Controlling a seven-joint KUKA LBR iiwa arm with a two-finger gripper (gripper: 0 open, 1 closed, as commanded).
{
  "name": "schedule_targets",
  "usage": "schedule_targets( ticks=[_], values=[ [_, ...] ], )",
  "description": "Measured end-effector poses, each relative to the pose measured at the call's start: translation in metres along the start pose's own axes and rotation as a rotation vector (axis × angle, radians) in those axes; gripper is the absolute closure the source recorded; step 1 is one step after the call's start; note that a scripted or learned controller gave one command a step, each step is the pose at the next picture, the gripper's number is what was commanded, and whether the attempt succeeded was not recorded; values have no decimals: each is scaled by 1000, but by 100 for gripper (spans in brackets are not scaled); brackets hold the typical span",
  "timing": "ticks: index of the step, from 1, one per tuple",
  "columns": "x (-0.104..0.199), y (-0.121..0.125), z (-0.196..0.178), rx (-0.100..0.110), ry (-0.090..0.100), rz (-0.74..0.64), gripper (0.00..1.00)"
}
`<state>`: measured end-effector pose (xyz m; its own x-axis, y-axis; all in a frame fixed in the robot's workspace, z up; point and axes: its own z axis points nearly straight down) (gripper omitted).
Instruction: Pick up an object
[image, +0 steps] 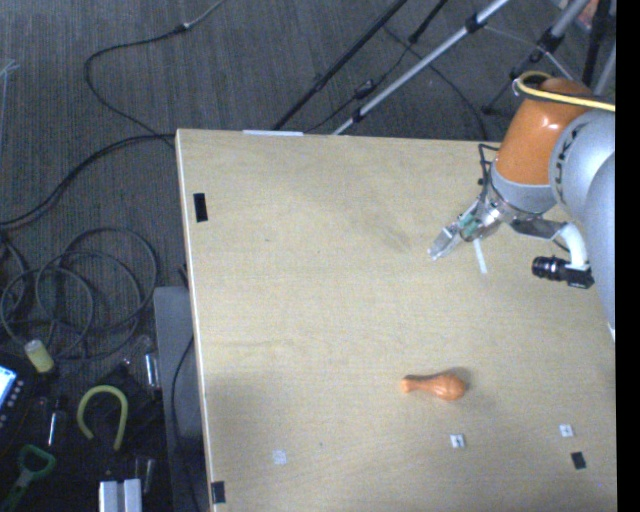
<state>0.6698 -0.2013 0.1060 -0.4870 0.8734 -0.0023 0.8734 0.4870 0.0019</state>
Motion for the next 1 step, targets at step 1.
schedule_targets(
  ticks=[1],
  values=[
    [27, 14, -74, 0, 2, 138, 100]
  ],
)
